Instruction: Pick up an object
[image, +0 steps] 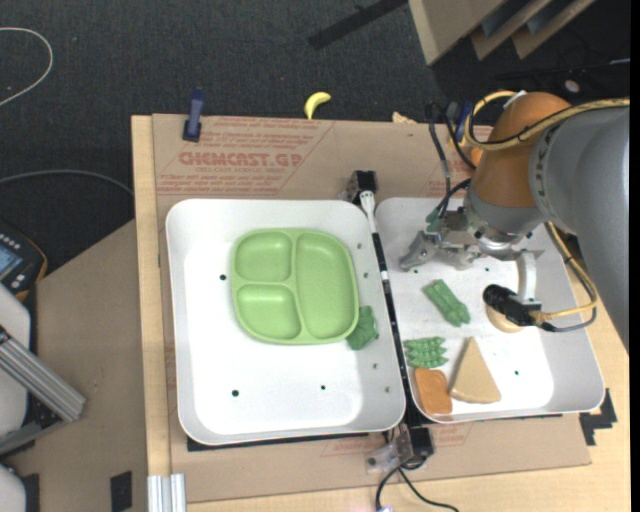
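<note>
A brown cardboard sheet (250, 160) printed with red lettering covers the bench and carries both bins. The grey arm (590, 170) comes in from the right, and its orange band (510, 150) sits over the far edge of the right bin (560, 370). The left bin (200, 300) holds a pale green divided plate (296, 286) with three compartments, lying flat near its middle. A small green toy vegetable (362, 328) touches the plate's near right corner, close to the wall shared with the other bin. The gripper (432, 250) hangs over the far left part of the right bin, above bare white floor, and the slanted view does not settle whether it is apart or together. The things to pick lie nearer than it in the same bin. A tan wedge (474, 378) lies toward the near edge, with an orange slab (432, 390) touching its left side. A dark green ridged piece (445, 302) lies just near of the gripper and apart from it. A green pea pod (424, 350) lies between that piece and the orange slab. Beyond the bench, a yellow banana (317, 102) lies on the dark floor, and a blue clamp (193, 115) grips the sheet's far left edge.
</note>
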